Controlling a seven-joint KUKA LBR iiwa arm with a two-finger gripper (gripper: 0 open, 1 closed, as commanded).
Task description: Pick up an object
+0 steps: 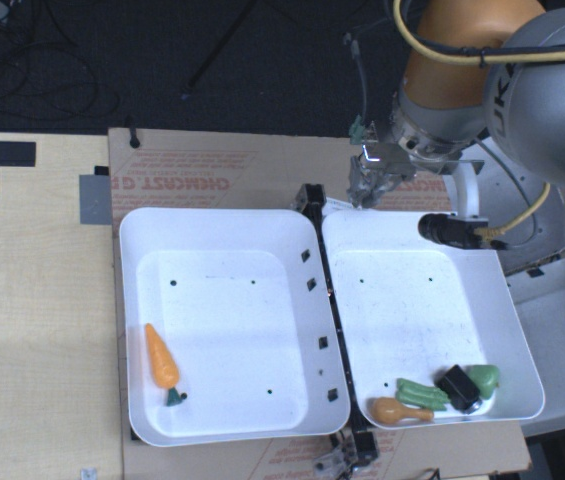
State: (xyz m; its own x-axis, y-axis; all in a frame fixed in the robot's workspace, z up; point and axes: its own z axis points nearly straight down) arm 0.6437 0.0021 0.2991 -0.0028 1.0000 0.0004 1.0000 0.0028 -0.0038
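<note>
Two Bins, One Arm Parked High Over the Back Rim

Two shallow white bins sat side by side on the bench, the left bin (292, 238) and the right bin (507, 298) meeting at a black hinge-like strip. Both looked like smooth moulded plastic with rounded corners. The gripper (366, 190) hung above the far rim of the right bin, near its back left corner, well apart from every object; whether it was wide or narrow could not be told, since the metal parts blurred together. Judging by that raised spot, the arm was between tries, not committed to any target.

A tapered orange carrot (161, 357) with a small green stub lay alone by the left bin's near left wall. In the right bin's near corner clustered a green pod (421, 394), a black block (458, 386), a rounded green piece (484, 376) and a tan pear-shaped item (399, 411), touching or nearly so. That crowding would probably make the lone carrot the easier pick.
</note>
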